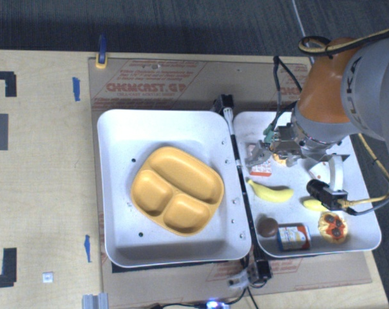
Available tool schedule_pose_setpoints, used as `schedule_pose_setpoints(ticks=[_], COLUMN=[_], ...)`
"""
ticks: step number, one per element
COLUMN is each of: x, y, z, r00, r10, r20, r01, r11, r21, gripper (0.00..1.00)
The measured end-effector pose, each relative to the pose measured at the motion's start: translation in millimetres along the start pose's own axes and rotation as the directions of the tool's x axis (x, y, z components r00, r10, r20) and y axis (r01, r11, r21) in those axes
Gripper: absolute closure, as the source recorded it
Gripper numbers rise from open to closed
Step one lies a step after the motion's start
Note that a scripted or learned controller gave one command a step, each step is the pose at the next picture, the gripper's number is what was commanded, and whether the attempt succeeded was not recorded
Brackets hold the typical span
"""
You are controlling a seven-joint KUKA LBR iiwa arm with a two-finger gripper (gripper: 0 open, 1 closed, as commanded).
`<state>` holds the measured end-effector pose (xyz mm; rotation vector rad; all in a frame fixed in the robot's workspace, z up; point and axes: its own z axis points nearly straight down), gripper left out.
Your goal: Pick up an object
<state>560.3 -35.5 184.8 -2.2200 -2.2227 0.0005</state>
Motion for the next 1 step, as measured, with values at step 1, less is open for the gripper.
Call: schedule_pose_setpoints(ticks=[1], x=[-56.3], y=[-34.6], z=[55.9], r00=[1.0], r10=[0.001], r20=[0.0], r01=[-0.001], r11=[1.0], r21=[0.001], gripper=[0.0])
